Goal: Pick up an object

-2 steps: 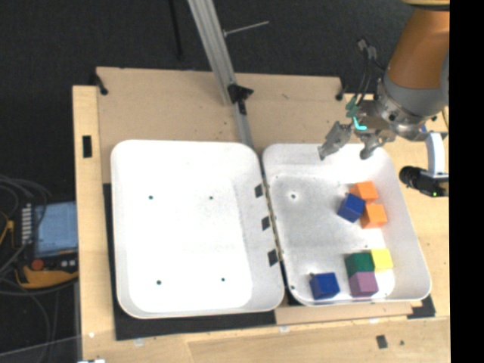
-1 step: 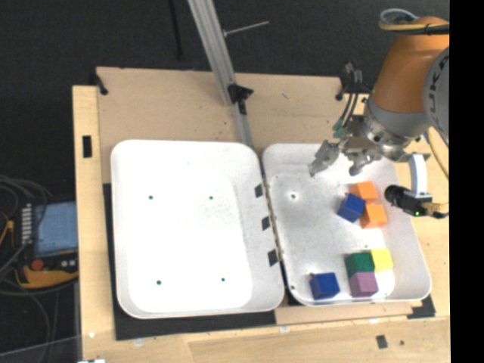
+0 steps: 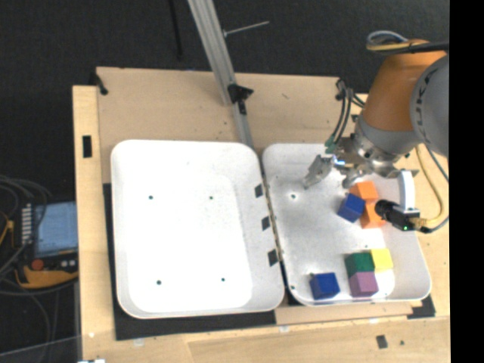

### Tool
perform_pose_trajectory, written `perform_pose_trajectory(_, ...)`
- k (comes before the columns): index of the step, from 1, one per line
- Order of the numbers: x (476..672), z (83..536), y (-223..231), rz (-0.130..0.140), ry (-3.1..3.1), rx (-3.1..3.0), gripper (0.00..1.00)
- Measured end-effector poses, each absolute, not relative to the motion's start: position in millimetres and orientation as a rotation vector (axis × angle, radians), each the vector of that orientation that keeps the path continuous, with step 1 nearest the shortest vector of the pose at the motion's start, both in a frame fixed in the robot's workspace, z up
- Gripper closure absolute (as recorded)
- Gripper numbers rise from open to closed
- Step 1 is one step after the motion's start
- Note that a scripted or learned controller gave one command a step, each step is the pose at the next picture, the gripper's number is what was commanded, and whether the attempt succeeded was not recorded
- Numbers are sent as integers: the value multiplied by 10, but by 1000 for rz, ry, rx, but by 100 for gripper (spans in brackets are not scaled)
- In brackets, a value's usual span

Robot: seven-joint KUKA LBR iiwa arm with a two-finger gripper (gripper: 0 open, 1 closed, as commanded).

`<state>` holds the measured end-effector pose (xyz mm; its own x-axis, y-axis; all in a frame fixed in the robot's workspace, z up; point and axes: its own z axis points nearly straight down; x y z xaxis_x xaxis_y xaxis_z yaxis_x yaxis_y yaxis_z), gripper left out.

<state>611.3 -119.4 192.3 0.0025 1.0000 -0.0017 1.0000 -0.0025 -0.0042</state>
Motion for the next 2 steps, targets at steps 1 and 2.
perform_pose_trajectory(1,6052,1486,-1219,7,-2217,-2223,0)
perform_pose_trajectory(2,6075,1626,-1221,-5,-2213,-2234,100)
